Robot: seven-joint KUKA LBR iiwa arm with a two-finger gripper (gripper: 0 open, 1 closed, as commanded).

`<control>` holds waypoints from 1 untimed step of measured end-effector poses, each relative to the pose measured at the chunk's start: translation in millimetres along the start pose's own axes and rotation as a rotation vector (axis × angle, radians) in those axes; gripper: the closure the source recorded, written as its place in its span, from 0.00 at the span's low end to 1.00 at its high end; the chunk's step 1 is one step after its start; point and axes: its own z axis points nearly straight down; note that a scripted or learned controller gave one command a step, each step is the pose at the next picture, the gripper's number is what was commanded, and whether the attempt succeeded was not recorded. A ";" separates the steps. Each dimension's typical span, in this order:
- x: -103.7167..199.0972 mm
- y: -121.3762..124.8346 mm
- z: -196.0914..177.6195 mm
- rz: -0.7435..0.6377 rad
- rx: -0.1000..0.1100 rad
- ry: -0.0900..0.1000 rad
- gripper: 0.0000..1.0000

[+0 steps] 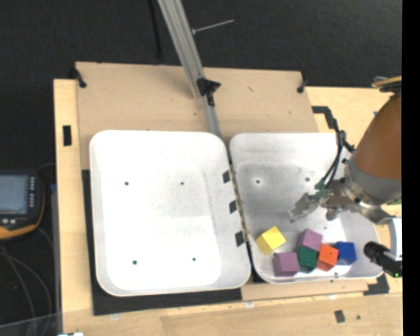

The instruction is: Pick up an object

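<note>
Gripper (309, 205) hangs over the right bin (280, 152), can't tell how it's set from up here | blocks bunched at the bin's near edge: yellow block (271, 240), two purple blocks (310, 239) (285, 262), green block (307, 257), orange block (327, 256), blue block (346, 251) | left bin (157, 208) just beside

bins sitting on counter: 2 (161, 145) (280, 149) | blocks lying in right bin: 6 — purple 2 (311, 240) (285, 262), yellow 1 (271, 240), green 1 (307, 257), orange 1 (327, 256), blue 1 (346, 251)
</note>
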 end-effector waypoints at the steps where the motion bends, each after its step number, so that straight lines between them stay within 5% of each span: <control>1: -0.2 0.1 0.0 0.005 -0.001 0.000 0.00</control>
